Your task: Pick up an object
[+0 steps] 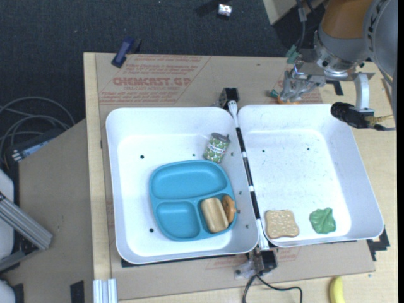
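End effector [295, 88] sits above the far edge of the right bin [353, 169], over the tan surface [158, 81]; can't tell its opening, nothing visibly gripped. Left bin [126, 169] has a glossy blue three-compartment plate [183, 188] with a tan bread-roll-like piece [216, 213] in its near-right compartment, long axis running near-far, plus a small green-speckled jar [217, 148], tilted, just past the plate's far rim. Right bin: flat square textured cracker-like toy [281, 223] and crinkled green leaf-like piece [322, 220], side by side at the near wall, apart.
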Available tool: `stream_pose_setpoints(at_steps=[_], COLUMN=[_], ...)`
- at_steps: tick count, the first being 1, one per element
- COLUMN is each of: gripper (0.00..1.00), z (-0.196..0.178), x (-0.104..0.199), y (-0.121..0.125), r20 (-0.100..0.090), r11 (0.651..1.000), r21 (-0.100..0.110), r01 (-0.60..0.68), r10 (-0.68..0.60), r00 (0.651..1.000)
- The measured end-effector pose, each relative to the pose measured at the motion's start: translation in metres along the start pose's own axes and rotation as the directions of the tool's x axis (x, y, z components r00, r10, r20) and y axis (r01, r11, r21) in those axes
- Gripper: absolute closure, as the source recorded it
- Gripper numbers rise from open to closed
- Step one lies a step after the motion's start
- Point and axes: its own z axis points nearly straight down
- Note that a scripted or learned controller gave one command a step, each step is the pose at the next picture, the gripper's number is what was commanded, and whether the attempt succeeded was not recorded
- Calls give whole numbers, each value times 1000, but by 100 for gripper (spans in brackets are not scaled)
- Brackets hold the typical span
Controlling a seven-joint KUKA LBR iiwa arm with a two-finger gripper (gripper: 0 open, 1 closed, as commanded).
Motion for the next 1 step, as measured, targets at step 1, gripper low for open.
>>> stream_pose_setpoints(at_steps=[1], gripper=[0], z=[0], x=[0], y=[0], r20=[0], r11=[1000], r21=[1], r01=[-1], r10=[1], r00=[1000])
